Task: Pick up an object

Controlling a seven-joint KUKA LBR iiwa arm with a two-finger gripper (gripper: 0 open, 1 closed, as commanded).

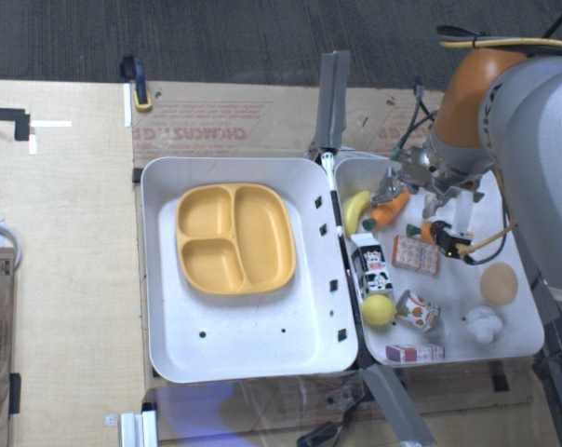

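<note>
The arm's gripper (pixel 421 186) is low over the far left corner of the right bin (pixel 515 341), just beside the carrot (pixel 390 210) and banana (pixel 355 209); grip state cannot be told; approach step, next requiring a confirmed closure before lifting.

A pale wooden bench (pixel 58 277) meets dark grey carpet (pixel 216 17), with printed cardboard (pixel 225 124) along the back.
</note>
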